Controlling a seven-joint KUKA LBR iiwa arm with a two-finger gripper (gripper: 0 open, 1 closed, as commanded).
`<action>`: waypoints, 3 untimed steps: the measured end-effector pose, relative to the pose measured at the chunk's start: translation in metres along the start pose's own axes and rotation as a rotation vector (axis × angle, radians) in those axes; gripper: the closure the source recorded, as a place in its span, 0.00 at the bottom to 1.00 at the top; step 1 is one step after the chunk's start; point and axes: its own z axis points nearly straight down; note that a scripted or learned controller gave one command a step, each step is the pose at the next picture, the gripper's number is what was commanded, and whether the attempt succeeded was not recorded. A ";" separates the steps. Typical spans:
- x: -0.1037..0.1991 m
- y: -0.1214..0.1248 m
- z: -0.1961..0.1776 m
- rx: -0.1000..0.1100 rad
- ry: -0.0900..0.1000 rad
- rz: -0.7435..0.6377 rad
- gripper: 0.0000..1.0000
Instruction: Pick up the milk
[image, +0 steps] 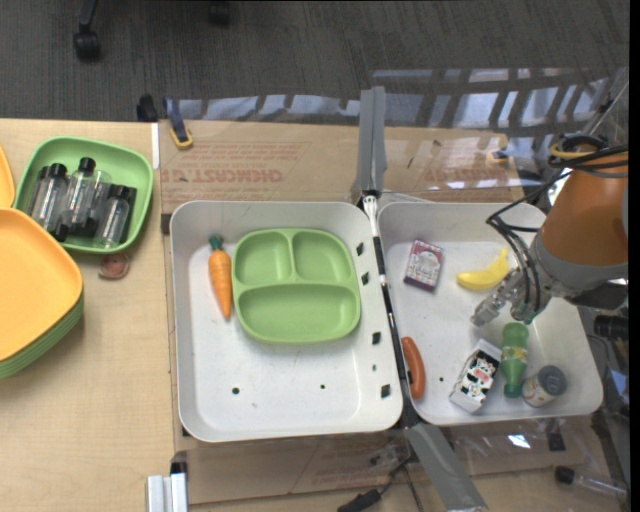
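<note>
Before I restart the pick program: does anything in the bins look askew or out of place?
The hot dog lies against the right bin's left wall. The milk carton lies tilted beside the green bottle.

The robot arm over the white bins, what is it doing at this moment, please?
The arm reaches into the right bin from the right, and its gripper hangs above the bin floor, between the banana and the green bottle. The milk, a small carton with cow spots, lies untouched near the front of that bin, beside the bottle. The gripper holds nothing. In the left bin lie a carrot and a green divided plate.
</note>
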 end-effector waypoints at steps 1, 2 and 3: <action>0.093 -0.002 0.009 0.001 0.005 -0.203 1.00; 0.049 0.105 -0.115 0.000 0.000 -0.061 1.00; 0.074 0.126 -0.091 0.002 0.002 -0.090 1.00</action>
